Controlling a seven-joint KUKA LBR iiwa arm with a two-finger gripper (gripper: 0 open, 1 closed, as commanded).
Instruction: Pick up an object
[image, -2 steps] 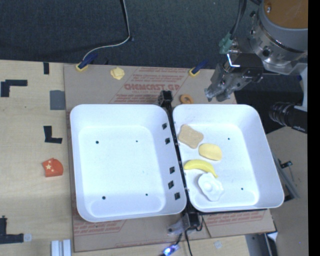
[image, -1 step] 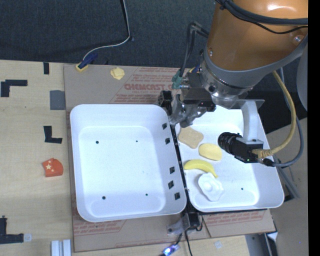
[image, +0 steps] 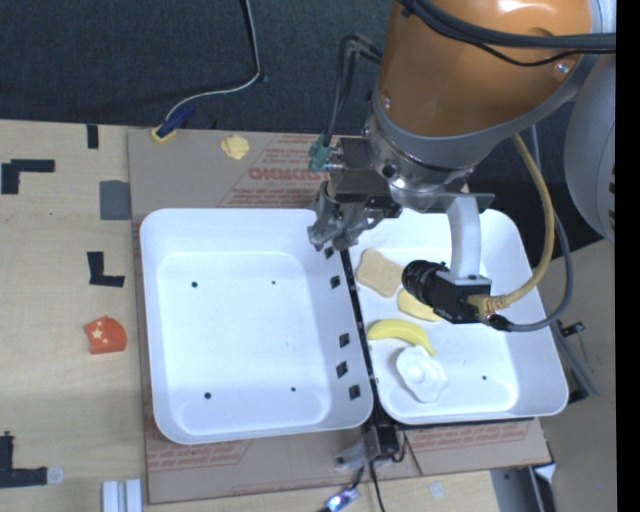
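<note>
**Gripper over the bins' shared rim, objects lying in the right bin**

Lowest in the frame, the right bin (image: 510, 385) holds a white lump (image: 420, 375). Just above it lies a banana (image: 400, 333). Higher still are a yellow piece (image: 415, 305), partly covered by the robot's gear, and a tan block (image: 378, 272). None of them is gripped.

The left bin (image: 240, 330) shows small dark dots on its floor. On the bench at mid left lies an orange piece (image: 105, 335).

The gripper (image: 333, 235) hangs over the upper end of the rim between the bins, just left of the tan block. Whether it is clenched or released cannot be told.

Both bins sit on cardboard (image: 200, 165), whose red print is unreadable. On its upper part lies a yellow scrap (image: 235, 147).
</note>
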